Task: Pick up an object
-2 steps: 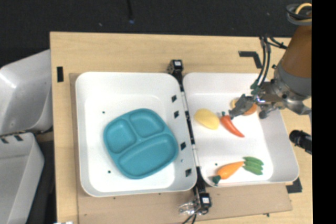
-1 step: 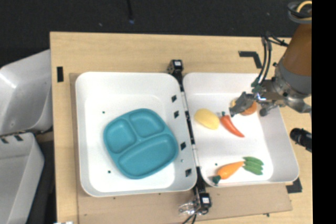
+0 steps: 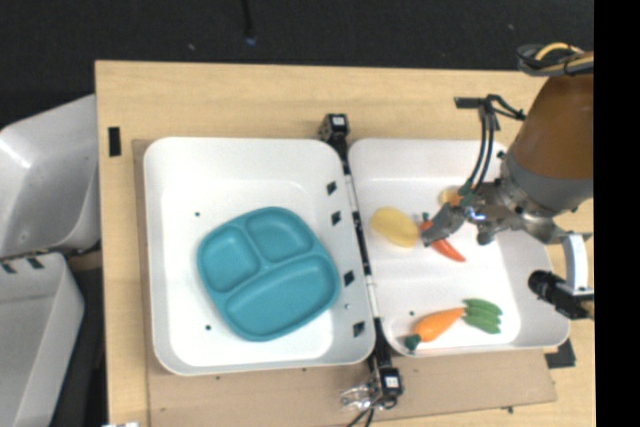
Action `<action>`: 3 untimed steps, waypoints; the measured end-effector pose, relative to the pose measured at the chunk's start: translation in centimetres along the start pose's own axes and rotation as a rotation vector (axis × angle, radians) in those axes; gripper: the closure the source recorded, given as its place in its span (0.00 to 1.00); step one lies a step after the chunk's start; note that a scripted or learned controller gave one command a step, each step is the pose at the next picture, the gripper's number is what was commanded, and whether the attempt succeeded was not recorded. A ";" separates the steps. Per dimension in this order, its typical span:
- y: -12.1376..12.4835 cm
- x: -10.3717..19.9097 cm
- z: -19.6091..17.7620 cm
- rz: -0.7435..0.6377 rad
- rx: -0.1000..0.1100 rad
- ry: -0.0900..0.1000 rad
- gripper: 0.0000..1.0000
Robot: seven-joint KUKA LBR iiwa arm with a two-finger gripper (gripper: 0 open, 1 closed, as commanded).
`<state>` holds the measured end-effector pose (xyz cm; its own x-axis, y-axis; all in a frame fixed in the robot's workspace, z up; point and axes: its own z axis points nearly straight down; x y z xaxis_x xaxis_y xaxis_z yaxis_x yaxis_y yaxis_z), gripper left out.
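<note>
The right bin point(image 3: 500, 165) holds three toy foods. A yellow lemon-like piece point(image 3: 396, 227) lies near its left wall. Just right of it is a small red-orange pepper point(image 3: 449, 250). An orange carrot point(image 3: 440, 323) with green leaves point(image 3: 483, 313) rests near the front wall. My gripper point(image 3: 440, 227) reaches in from the right and hangs low over the bin's middle. Its tip is directly over the upper end of the red pepper and right beside the yellow piece. The tip hides part of the pepper.
A blue divided plate point(image 3: 268, 272) lies in the left bin point(image 3: 180, 185). Black clips run along the wall between the two bins. Cables loop above the wrist at the right bin's far right corner. The wooden bench point(image 3: 250, 100) surrounds both bins.
</note>
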<state>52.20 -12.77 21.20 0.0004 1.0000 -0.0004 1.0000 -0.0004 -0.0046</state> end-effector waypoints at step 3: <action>-0.3 -1.4 8.4 0.006 -0.007 0.000 1.00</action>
<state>51.89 -14.19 12.84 0.0062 1.0000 -0.0004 1.0000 -0.0062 0.0023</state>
